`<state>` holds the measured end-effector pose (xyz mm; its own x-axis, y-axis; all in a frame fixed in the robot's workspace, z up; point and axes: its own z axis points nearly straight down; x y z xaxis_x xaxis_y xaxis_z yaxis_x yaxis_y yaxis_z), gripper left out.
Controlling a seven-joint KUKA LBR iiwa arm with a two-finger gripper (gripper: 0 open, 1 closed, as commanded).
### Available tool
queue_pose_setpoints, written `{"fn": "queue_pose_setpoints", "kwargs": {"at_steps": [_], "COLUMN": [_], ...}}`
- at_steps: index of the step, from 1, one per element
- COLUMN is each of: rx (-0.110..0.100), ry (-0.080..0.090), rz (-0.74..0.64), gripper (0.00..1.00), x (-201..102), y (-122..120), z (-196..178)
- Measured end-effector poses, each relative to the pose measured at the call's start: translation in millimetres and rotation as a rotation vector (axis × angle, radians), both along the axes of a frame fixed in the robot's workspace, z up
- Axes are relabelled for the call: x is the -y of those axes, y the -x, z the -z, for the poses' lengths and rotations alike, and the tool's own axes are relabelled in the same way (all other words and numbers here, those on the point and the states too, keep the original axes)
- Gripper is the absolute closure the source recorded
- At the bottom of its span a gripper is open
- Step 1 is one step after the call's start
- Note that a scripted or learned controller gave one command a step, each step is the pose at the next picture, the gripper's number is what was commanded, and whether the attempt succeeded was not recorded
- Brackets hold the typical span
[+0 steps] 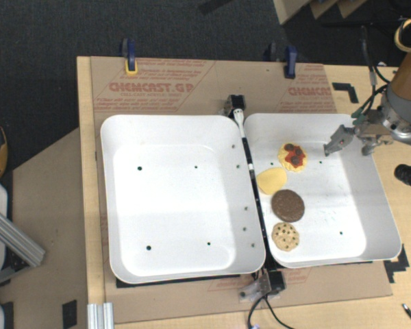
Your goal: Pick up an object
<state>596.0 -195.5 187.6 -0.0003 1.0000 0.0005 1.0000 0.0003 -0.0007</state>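
Nearest you, in the right bin point(370, 204), a chocolate-chip cookie point(285, 236) lies by the bin's near-left corner. Just behind it, almost touching, sits a dark brown round cookie point(288, 205). Behind that lies a pale yellow piece point(271, 179), close to the divider between the bins. Farther back, just beside the yellow piece, you see a small pastry with red topping point(292, 157). All four items form a column along the left side of the right bin.

The claw point(348, 142) hangs over the far part of the same bin, to the right of the red-topped pastry and apart from it. You see two grey fingers spread apart, with nothing between them. The other three items lie nearer and to the left of the claw, well apart from it.

The left bin point(171, 197) sits beside the right one on the counter point(192, 81).
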Motion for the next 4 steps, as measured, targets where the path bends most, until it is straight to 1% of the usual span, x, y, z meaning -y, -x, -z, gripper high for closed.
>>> {"fn": "queue_pose_setpoints", "kwargs": {"at_steps": [1,2,3,4], "rx": [0.000,0.006,0.000,-0.002], "ry": [0.001,0.002,-0.002,-0.001], "rz": [-0.002,-0.005,-0.005,0.002], "gripper": [0.00,0.00,0.00,0.00], "x": [8,-31,-91,-99], "y": [-40,-73,-71,-8], "z": [107,102,102,102]}}
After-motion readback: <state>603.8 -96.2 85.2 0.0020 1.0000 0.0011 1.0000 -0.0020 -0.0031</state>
